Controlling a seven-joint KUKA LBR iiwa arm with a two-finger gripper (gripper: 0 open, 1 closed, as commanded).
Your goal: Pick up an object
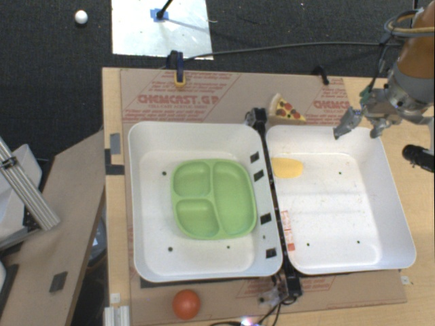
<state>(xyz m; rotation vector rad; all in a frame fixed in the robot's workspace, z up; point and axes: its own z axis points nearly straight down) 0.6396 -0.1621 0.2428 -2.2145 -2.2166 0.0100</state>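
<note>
A flat yellow piece (pixel 287 168) lies in the right bin (pixel 380 202), near its back left corner. A toy pizza slice (pixel 286 109) rests on the cardboard just behind that bin. My gripper (pixel 359 129) hangs over the right bin's back right edge, well to the right of the yellow piece. Its two fingers stand apart and open, with nothing between them.
The left bin (pixel 153 182) holds a green divided tray (pixel 212 197). An orange ball (pixel 186 303) sits on the bench in front of the left bin. Black clips (pixel 265 216) line the seam between the bins. A white ball (pixel 81 17) lies far back left.
</note>
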